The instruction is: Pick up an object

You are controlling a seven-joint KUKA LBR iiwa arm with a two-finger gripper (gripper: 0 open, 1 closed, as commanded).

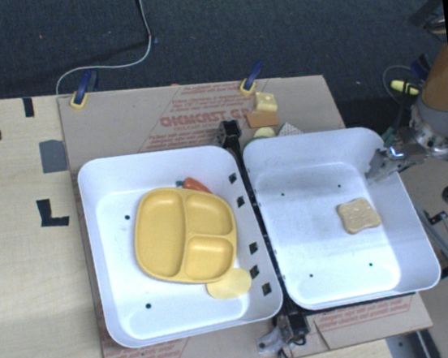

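Note:
A tan slice of toast (358,215) lies flat in the right bin (304,286), toward its right side. In the left bin (108,230) sits a yellow divided plate (185,234), with a red-orange object (195,185) peeking out behind its far edge and a pale yellow round piece (230,284) at its near edge. My gripper (386,155) hovers at the right bin's upper right rim, up and to the right of the toast, apart from it. The arm's orange band (439,82) shows at the right edge.
Beyond the bins, on the cardboard sheet (199,116), stand a small tan block (262,110) and a pale round item (263,134). Blue and yellow clamps (81,90) hold the cardboard's far edge. Cables run near the arm at the right.

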